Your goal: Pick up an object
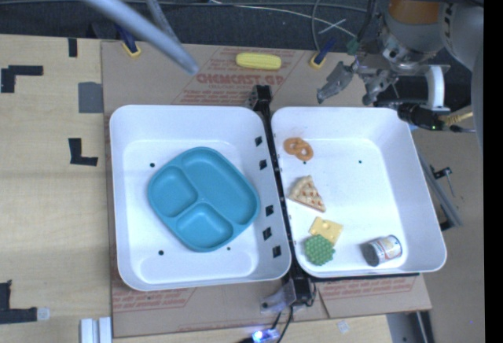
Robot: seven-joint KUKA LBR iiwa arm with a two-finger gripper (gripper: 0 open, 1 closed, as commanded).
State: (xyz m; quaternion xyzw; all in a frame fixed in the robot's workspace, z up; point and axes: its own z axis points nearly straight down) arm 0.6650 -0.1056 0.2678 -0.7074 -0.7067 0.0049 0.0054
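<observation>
While nothing is between my fingers yet, the risks run from left to right across the bench. The left bin (126,200) carries a blue divided plate (203,197) in its middle, broad and flat, which I judge would give my fingers no edge to close on. In the right bin (409,176), a pretzel (299,149), a wedge of toast (306,193), a cheese square (326,230) and a green piece (319,250) line its left edge; the last two touch, so a grab could nudge one away or catch the bin wall. A small can (382,249) lies near the front right corner and might roll. My pincer (357,82) hangs beyond the right bin's back edge, spread wide and empty.
</observation>
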